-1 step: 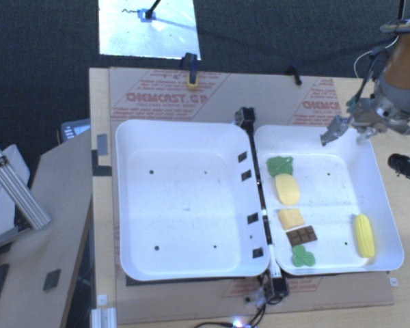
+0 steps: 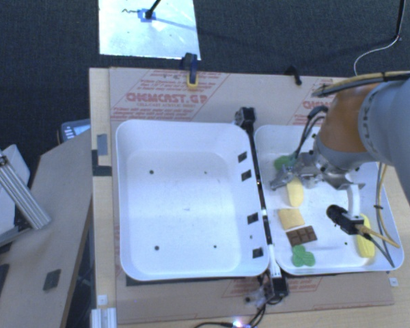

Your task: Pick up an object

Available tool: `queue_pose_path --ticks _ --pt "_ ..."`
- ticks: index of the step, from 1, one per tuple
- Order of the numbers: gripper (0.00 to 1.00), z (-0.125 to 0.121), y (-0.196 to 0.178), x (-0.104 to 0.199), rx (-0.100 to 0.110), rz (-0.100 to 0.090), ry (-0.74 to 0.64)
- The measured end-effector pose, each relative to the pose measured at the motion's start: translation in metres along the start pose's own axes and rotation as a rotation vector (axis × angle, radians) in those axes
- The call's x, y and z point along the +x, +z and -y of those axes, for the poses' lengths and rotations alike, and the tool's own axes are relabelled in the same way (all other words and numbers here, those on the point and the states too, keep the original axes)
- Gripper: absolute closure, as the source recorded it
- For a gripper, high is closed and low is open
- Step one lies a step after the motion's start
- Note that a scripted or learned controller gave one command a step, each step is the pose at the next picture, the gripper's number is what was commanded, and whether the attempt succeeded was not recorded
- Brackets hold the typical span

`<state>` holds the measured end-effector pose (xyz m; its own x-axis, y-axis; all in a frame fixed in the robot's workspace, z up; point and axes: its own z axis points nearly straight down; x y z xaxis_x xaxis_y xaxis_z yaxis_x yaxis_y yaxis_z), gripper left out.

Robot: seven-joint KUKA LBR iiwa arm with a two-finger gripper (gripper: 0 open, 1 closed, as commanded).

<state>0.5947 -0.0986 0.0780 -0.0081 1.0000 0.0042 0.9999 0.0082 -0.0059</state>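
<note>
the gripper (image 2: pixel 292 178) hung low in the right bin (image 2: pixel 383 251) beside a yellow piece (image 2: pixel 296 194); whether it was wide or narrow could not be told; closing and lifting likely remained.

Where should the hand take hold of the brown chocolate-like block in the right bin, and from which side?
Judging by its pose, grip the brown block across its shorter sides, coming straight down. It lies flat, with the yellow slab and green piece close by.

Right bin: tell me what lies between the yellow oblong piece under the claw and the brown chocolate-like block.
In the camera view, a flat yellow square piece lies between the yellow oblong piece and the brown block.
</note>
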Motion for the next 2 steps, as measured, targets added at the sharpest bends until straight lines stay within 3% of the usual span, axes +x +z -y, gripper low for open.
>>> queue_pose_path --ticks 1,2 --pt "1.0 -0.003 -0.017 -0.005 -0.01 0.005 0.004" --pt "1.0 -0.044 -0.113 0.077 -0.019 0.003 -0.005"
